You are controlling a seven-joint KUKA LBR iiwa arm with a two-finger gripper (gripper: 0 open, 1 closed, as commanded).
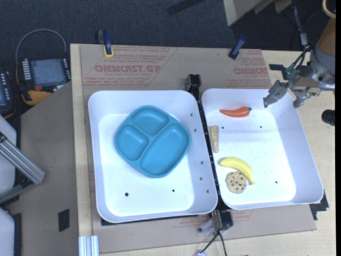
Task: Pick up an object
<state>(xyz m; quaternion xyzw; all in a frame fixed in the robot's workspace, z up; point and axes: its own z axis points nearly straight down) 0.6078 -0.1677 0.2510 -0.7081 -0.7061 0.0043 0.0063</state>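
Far to the left of the jaws, in the left bin [101, 159]: blue divided plate [153, 141]. Nearer, in the right bin [298, 159]: pale cracker stick [214, 138] against the left wall, round cookie [235, 182] touching the banana [237, 167], both well below-left of the jaws. Red chili pepper [235, 111] just left of and slightly below the gripper [281, 95]. Jaws spread apart, holding nothing, over the bin's upper right rim. Arm cut off at the right edge.
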